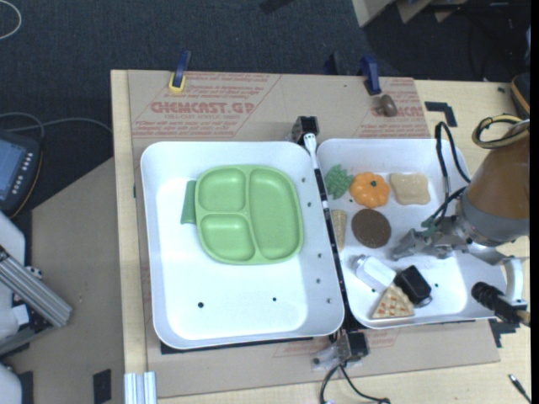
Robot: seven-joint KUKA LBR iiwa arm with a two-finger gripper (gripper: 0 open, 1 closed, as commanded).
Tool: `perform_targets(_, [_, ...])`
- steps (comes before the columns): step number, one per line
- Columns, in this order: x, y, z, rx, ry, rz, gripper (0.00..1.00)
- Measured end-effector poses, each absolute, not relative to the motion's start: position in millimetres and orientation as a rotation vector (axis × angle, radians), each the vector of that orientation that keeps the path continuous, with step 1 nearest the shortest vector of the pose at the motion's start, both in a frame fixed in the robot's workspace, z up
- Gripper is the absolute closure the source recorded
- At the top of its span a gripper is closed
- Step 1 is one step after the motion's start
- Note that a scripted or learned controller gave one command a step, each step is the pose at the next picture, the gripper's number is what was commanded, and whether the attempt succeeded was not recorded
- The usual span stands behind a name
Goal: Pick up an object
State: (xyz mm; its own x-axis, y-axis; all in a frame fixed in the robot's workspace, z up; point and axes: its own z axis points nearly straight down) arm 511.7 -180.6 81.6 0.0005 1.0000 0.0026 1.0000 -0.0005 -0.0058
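While end effector (pixel 413 244) hovers in right bin (pixel 438 154), I can't tell its state; brown round disc (pixel 370 227) lies just left of it, black block (pixel 414 284) below.

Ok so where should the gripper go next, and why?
Probably a short move down and toward the brown disc. The gripper hovers just beside it in the right bin, holding nothing visible, and the disc lies flat with a little space around it.
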Motion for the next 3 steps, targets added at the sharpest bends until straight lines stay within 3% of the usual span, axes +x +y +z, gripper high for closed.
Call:
perform_targets(1, [512.9,-182,95,-2.224,-2.22,0.0,1.0])
perform_targets(3, [503.6,-185,194,-2.225,-2.226,-0.003,1.0])
